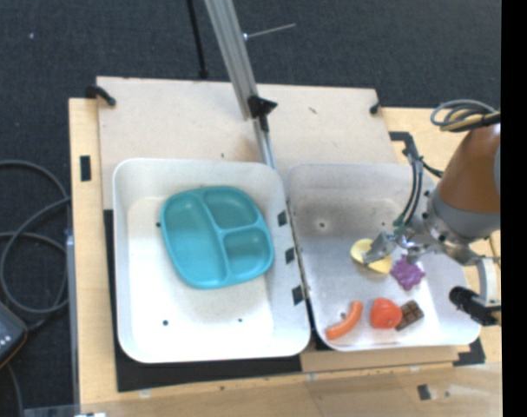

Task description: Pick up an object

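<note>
Because the arm reaches in from the right, everything within easy reach has been laid in the bin on that side; the lines below set out what is seen.

Gripper (390, 247): lowered into the right bin (332, 200), directly over the yellow piece (367, 256); whether it is open or closed cannot be told, and nothing is seen to be held.
Yellow piece: lying flat on the bin floor, partly covered by the gripper; judged the likely target.
Purple object (408, 274): just beside the yellow piece, close enough to be nudged.
Front row: an orange carrot-like piece (345, 319), a red-orange round piece (384, 314) and a brown block (409, 314), the latter two touching, well clear of the approach.
Left bin (133, 233): a teal divided plate (218, 235) is held there, apart from the pick area.
Task stage: judged as descent or grasp attempt, no lift shown.
</note>
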`<state>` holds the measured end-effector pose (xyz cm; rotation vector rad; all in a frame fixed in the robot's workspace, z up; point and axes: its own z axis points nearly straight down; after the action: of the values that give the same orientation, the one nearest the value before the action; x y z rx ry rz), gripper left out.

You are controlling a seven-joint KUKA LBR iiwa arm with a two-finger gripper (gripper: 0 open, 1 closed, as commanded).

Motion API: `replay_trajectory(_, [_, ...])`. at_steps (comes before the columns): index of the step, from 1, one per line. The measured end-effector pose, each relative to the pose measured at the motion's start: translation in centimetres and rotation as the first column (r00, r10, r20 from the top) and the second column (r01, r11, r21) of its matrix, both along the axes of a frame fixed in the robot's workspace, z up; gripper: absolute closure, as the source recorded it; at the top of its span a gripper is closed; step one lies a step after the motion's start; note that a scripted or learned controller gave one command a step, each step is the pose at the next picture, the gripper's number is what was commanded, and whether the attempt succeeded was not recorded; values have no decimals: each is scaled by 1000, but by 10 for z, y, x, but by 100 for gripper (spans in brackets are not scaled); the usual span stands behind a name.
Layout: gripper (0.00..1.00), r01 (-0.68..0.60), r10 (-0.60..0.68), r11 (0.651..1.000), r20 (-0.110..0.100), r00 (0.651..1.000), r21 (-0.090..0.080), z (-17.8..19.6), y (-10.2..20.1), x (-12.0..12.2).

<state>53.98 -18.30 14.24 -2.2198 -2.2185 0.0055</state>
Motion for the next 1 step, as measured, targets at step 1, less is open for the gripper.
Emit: replay_trajectory(1, [0,1,-1,1000,8,1000,-4,-42,-2,1])
